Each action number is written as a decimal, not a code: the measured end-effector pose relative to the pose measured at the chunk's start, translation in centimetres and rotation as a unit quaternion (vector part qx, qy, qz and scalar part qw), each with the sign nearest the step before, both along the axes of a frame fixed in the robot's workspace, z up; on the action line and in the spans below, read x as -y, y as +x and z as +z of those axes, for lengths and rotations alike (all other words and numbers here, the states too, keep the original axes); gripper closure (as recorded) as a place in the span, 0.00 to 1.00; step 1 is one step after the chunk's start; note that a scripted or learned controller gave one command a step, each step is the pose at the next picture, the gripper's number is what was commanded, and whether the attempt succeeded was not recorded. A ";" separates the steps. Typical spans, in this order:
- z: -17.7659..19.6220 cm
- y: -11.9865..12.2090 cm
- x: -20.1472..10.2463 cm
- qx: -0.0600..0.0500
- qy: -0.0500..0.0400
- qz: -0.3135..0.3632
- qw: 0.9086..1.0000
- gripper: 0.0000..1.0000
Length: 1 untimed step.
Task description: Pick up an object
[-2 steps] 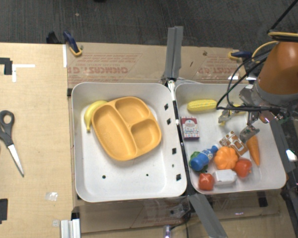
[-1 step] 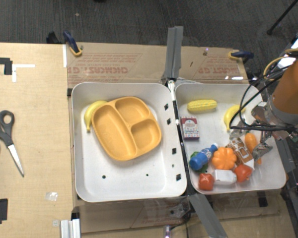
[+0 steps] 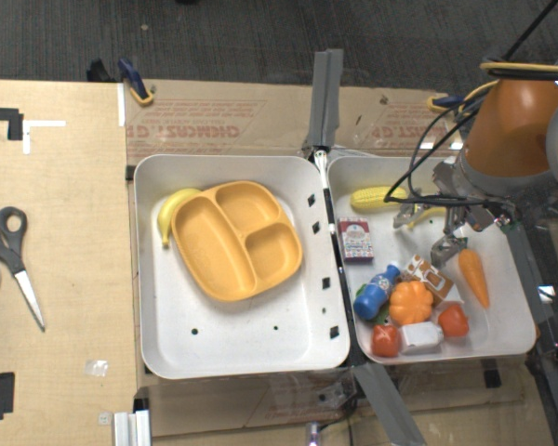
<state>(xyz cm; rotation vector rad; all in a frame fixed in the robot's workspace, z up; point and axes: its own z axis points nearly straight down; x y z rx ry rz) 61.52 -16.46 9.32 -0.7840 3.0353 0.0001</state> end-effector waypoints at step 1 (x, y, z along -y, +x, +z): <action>1.1 -9.0 -5.7 0.024 -0.003 -0.064 0.998 0.00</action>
